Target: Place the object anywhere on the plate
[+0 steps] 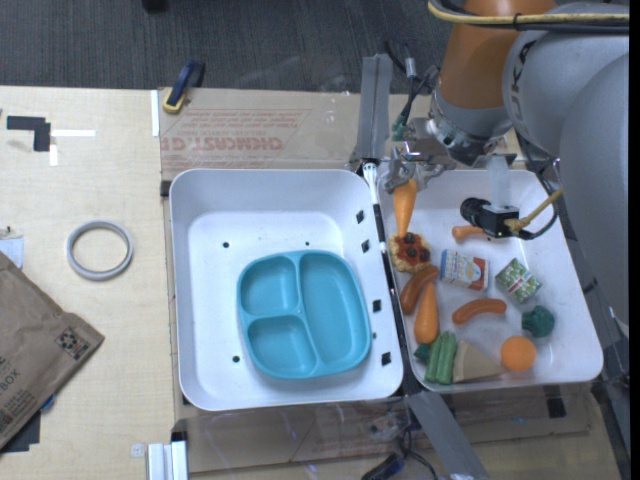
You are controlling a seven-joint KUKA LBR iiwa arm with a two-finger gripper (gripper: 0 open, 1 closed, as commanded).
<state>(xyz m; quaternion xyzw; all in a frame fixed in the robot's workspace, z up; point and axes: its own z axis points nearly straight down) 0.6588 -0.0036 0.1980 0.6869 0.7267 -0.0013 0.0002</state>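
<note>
Camera view: my claw (403, 173) clamps the long orange toy carrot (403, 208) hanging just below it, lifted over the right bin. Next I judge: carry it left, over the turquoise divided plate (302, 313).

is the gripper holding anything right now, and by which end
Yes: the gripper holds a toy carrot by its top end, and the carrot hangs point down over the right bin.

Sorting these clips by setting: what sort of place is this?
Probably a robotics lab bench, not a kitchen: two white bins on cardboard, toy food such as a carrot beside a blue plate, a tape roll, and office carpet behind.
</note>
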